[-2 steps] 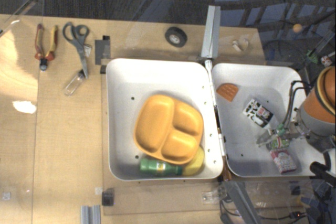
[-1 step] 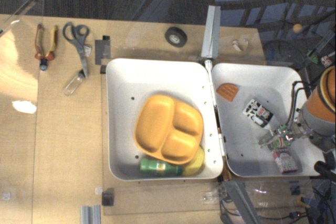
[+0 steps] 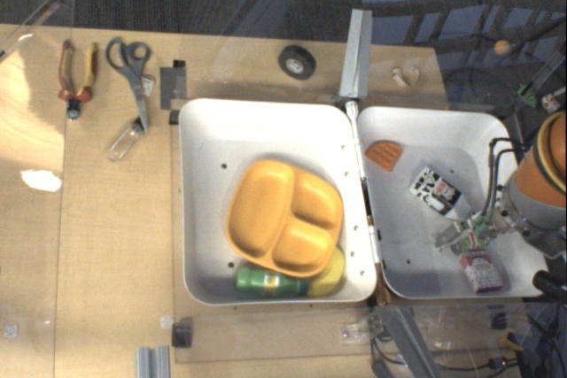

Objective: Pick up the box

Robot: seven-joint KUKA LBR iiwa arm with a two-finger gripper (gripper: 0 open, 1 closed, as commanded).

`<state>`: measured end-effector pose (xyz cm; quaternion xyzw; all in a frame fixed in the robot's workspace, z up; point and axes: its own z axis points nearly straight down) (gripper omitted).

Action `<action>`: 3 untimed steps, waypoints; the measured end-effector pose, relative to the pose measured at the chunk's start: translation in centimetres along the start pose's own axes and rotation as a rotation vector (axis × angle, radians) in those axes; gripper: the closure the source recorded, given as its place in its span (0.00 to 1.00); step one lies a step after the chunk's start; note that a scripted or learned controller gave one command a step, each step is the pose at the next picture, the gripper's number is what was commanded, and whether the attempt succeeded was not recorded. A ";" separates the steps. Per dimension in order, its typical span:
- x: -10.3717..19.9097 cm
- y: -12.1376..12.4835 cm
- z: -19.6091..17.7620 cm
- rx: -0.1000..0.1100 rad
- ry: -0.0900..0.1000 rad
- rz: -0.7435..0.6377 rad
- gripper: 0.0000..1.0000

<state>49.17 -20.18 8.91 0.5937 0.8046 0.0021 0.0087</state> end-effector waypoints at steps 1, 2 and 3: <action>-0.1 0.0 0.0 0.000 0.002 -0.070 0.00; -0.2 0.3 -1.1 -0.006 -0.002 -0.071 1.00; 7.7 2.9 -6.4 0.006 0.009 -0.111 1.00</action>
